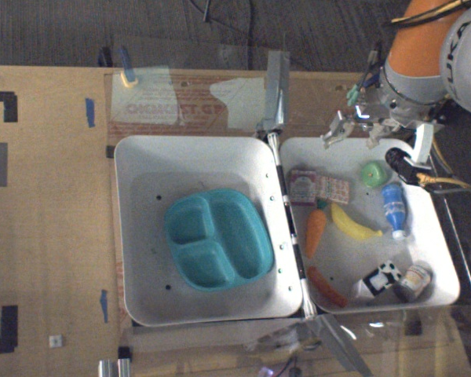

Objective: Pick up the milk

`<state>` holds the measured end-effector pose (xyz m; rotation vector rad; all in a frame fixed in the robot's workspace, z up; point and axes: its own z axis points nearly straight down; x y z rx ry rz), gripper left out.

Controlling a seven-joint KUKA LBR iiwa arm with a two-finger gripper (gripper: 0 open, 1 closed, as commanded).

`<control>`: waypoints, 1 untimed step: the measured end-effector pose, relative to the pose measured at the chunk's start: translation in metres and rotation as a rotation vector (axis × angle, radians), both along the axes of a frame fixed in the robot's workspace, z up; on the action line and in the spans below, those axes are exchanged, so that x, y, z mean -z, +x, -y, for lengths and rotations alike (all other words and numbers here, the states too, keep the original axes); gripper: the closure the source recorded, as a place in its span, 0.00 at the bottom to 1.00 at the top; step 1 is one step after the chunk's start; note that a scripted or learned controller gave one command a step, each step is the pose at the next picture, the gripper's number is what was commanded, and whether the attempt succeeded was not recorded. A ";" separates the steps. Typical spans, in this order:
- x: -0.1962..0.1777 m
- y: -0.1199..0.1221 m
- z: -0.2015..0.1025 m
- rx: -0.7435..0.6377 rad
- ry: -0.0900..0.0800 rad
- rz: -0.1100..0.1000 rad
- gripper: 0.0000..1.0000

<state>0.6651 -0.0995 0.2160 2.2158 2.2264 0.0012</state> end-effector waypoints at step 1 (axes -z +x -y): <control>-0.016 -0.064 0.061 0.320 0.001 -0.002 0.00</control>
